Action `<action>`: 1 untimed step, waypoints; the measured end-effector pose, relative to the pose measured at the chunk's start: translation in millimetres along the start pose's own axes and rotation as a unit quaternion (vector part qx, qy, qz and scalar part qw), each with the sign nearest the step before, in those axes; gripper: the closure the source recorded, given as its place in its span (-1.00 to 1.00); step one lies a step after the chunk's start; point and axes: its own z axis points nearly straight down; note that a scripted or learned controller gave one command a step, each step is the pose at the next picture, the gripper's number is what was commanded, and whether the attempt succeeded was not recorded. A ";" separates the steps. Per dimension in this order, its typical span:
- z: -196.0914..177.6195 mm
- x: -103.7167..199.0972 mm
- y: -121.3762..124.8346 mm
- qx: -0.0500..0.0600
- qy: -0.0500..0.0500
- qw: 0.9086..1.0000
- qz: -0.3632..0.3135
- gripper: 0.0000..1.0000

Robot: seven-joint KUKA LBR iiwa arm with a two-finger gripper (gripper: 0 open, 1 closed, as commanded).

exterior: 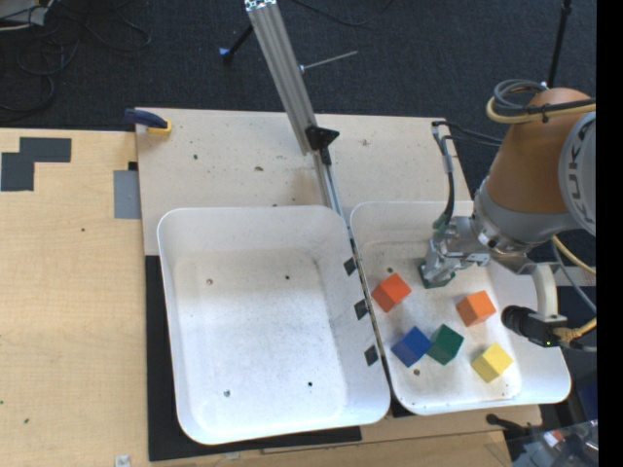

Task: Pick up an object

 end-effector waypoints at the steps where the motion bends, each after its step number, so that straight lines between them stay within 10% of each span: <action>1: 9.4 52.2 12.5 0.000 0.000 1.000 0.000 1.00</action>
